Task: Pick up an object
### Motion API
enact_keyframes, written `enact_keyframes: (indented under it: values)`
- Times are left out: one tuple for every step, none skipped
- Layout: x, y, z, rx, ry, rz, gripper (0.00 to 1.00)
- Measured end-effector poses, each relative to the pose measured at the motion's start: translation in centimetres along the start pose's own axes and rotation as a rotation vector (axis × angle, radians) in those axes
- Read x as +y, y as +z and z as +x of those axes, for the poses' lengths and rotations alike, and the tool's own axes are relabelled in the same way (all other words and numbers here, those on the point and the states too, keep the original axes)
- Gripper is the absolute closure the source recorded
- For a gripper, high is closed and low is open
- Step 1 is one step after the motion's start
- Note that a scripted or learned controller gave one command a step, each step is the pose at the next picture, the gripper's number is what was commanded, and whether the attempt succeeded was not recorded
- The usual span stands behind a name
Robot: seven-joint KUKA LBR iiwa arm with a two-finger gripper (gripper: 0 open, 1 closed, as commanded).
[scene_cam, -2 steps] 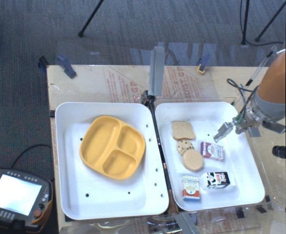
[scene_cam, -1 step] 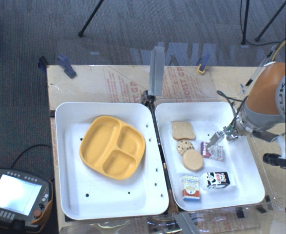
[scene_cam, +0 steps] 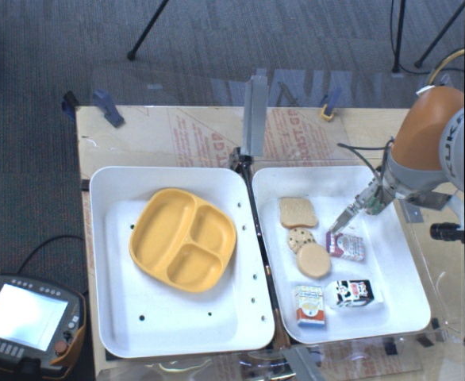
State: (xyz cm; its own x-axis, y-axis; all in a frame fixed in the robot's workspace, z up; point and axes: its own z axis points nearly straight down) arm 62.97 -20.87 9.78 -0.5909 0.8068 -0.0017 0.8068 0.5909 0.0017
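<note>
The right bin (scene_cam: 391,213) holds a slice of toast (scene_cam: 297,211), a chocolate-chip cookie (scene_cam: 301,238), a round tan biscuit (scene_cam: 313,260), a purple-and-white carton (scene_cam: 347,247), a black-and-white carton (scene_cam: 353,293) and an orange-and-white carton (scene_cam: 309,305). My gripper (scene_cam: 336,227) reaches in from the right, slanting down to the left. Its tip hangs just above the purple carton's upper left corner, beside the cookie. Nothing shows between its fingers.
The left bin (scene_cam: 113,292) holds a yellow divided plate (scene_cam: 183,239). A grey metal post (scene_cam: 254,117) stands behind the gap between the bins. A teach pendant (scene_cam: 28,321) lies at the lower left, off the bench. Tripod legs stand at the back.
</note>
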Motion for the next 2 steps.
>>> enact_keyframes:
  values:
    - [-0.9, -8.3, 0.0, -0.007, 0.076, -0.005, 0.00]
    - [0.9, -8.2, -1.2, 0.001, 0.245, 0.001, 0.00]
